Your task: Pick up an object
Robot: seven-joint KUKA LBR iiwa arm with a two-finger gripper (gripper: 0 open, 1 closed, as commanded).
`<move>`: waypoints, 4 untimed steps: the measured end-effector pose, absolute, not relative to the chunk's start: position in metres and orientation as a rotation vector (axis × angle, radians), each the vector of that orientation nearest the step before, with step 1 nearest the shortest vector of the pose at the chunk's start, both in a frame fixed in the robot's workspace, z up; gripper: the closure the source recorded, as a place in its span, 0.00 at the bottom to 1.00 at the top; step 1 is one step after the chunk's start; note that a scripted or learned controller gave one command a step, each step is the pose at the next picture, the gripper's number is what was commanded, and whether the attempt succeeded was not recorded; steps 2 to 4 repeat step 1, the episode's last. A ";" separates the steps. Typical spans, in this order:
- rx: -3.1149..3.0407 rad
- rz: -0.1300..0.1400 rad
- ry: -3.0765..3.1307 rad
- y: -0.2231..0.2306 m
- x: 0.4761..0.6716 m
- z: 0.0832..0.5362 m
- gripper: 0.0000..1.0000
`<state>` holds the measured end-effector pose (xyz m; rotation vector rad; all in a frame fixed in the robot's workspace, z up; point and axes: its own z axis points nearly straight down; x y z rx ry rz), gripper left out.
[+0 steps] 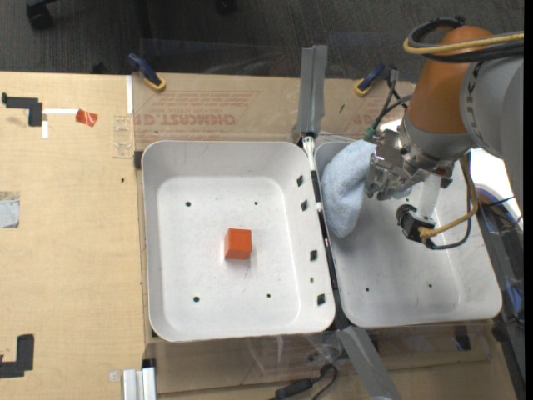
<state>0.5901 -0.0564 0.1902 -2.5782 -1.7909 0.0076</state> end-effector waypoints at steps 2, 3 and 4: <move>-2.324 0.006 -2.113 -0.038 0.658 0.190 1.00; -2.324 0.006 -2.113 -0.038 0.658 0.190 1.00; -2.324 0.006 -2.113 -0.038 0.658 0.190 1.00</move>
